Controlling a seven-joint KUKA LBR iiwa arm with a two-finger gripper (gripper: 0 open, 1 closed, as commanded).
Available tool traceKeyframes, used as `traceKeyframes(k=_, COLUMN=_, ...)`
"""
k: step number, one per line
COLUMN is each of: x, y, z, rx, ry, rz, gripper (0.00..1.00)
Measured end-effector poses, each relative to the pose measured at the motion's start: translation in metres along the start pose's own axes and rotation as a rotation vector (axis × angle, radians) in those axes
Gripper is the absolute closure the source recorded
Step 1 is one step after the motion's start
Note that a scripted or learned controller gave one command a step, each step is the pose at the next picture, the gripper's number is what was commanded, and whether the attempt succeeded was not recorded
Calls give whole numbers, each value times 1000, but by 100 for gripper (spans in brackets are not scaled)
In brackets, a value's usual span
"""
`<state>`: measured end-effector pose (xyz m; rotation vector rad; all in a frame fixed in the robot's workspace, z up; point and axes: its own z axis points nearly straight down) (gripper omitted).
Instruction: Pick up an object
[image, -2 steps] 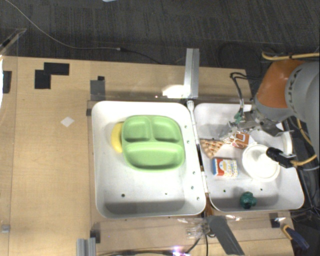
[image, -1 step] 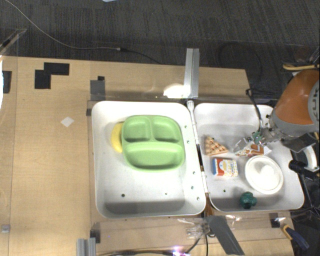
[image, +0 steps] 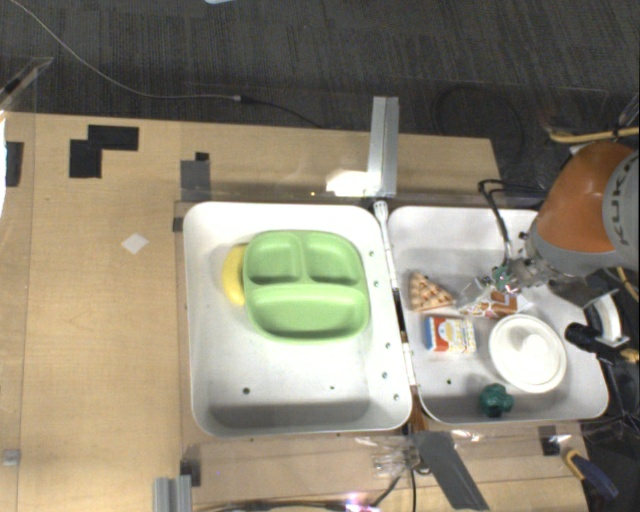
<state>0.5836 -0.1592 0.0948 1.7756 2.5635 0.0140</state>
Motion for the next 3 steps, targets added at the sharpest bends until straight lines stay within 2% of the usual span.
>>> traceKeyframes(k=1, x=-1, y=1, z=0, rx=3, ry=3, rz=37, gripper=0)
traceKeyframes(k=2, x=0, y=7, z=-13, rx=-7, ry=-1, rz=33, gripper=100)
traceKeyframes(k=3, x=78, y=30, z=-92, rx=15, ry=11, rz=104, gripper=100)
